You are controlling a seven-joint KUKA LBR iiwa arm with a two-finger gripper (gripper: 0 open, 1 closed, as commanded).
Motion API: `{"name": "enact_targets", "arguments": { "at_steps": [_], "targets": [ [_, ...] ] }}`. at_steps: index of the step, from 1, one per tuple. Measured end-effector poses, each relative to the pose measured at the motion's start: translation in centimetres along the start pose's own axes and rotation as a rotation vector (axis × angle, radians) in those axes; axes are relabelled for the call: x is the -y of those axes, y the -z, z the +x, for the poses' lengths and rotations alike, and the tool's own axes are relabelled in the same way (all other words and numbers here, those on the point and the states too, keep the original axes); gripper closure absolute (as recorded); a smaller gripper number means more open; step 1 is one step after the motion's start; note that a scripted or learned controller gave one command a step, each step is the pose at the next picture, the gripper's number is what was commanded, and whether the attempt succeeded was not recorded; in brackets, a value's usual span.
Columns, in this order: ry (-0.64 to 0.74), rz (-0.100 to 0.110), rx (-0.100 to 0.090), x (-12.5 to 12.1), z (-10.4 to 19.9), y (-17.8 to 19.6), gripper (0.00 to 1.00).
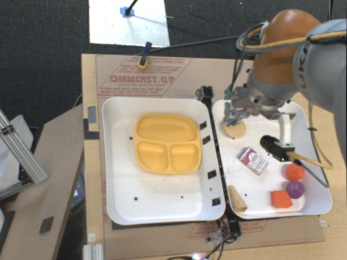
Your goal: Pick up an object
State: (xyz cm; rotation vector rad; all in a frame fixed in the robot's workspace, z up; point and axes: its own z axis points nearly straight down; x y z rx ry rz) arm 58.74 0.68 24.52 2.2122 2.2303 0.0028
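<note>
subject item: a pale tan flat round disc [235, 130] lies on the floor of the shallow white bin on the view's right [257, 191], in its upper left part, close to the wall shared with the neighbouring bin. it appears to rest flat on the bin, not lifted.

tool [233, 119]: positioned directly over the disc's upper edge, very near or touching it; contact cannot be confirmed. whether the tool is released or clenched cannot be told from this angle.

progress, as judged: approach to the disc looks made; grasp and lift are not shown, so the pick is outstanding.

surroundings, same bin: a small purple and white packet [253, 161] near the disc, below and to its right; an orange ball [294, 171], a purple ball [295, 189] and an orange-red block [281, 199] clustered in the lower right corner; a tan wedge [237, 197] by the lower left wall. none crowds the disc; the nearby wall is the likeliest hindrance.

the other white bin [122, 188] holds a yellow plastic divided tray [167, 143]. both bins sit on the surface [162, 75].
</note>
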Motion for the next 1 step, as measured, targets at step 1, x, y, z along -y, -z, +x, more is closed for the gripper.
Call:
{"name": "enact_targets", "arguments": {
  "at_steps": [1],
  "targets": [
    [0.001,-0.001,-0.001,-0.50,5.02,0.40,1.00]
  ]
}}
